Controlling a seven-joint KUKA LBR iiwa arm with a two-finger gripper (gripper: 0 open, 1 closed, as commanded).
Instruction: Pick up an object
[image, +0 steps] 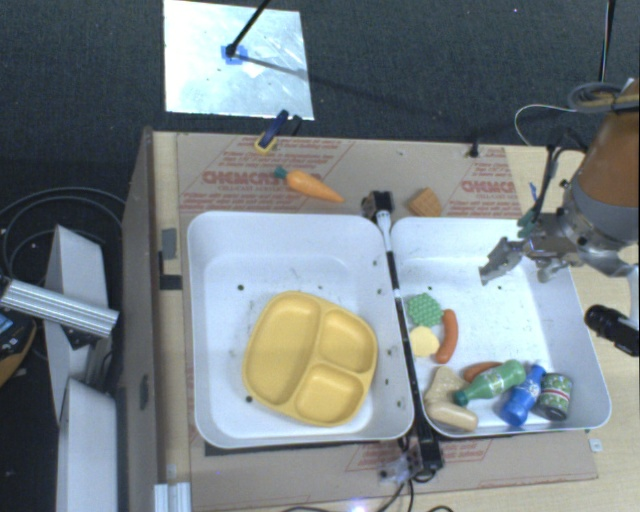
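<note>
The gripper (502, 262) hangs over the right bin (590, 330), holding nothing; I cannot tell its state. The toys, such as the green bottle (492, 381), lie near the bin's front. This looks like the approach step: next it must move above one toy and go down.

Lighting's pretty even and bright from overhead, so both white bins (300, 240) look a bit washed out. Strong glare on the shiny sheet (238, 60) at upper left. Shadows stay soft; the whole frame's slightly fuzzy and grainy.
</note>
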